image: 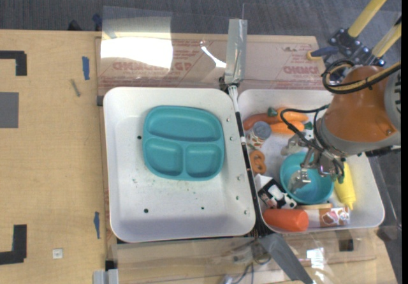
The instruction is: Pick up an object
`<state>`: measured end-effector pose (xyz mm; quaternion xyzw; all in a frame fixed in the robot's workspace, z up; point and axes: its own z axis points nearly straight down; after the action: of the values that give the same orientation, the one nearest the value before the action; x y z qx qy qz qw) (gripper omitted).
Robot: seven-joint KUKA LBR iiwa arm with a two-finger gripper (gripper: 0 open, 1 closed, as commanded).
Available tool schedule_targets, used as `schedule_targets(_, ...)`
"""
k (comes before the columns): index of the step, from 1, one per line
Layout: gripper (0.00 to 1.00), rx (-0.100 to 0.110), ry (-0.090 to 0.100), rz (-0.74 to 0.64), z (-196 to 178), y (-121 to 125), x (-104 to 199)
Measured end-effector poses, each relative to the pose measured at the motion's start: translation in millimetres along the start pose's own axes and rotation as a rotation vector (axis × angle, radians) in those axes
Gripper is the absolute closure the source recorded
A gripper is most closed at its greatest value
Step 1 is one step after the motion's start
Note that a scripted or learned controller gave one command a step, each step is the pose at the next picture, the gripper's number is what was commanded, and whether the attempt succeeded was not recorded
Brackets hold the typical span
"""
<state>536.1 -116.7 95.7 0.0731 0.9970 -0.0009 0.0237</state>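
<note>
My gripper (312, 173) hangs low in the right bin (373, 209), directly over a teal bowl (313, 192) and partly hiding it. The arm's orange wrist band (357, 110) covers the bin's upper right part. Around the bowl lie an orange carrot (290, 117), a yellow piece (346, 191) to its right, a red-orange cylinder (285, 219) at its front left, and a black-and-white toy (275, 194). Nothing is visibly lifted off the bin floor.
The left bin (121, 149) bears a teal divided plate (183, 142). The right bin also holds a grey-blue disc (261, 129), an orange ring (257, 163) and a small red-and-white packet (334, 216). A clear wall (234, 53) rises behind the two bins.
</note>
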Motion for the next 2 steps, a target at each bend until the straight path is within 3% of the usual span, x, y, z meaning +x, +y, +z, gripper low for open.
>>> schedule_targets(1, 0.0, 0.004, -0.046, 0.009, -10, 15, 18)
schedule_targets(2, 0.0, 0.001, 0.03, 0.043, 7, 17, -49)
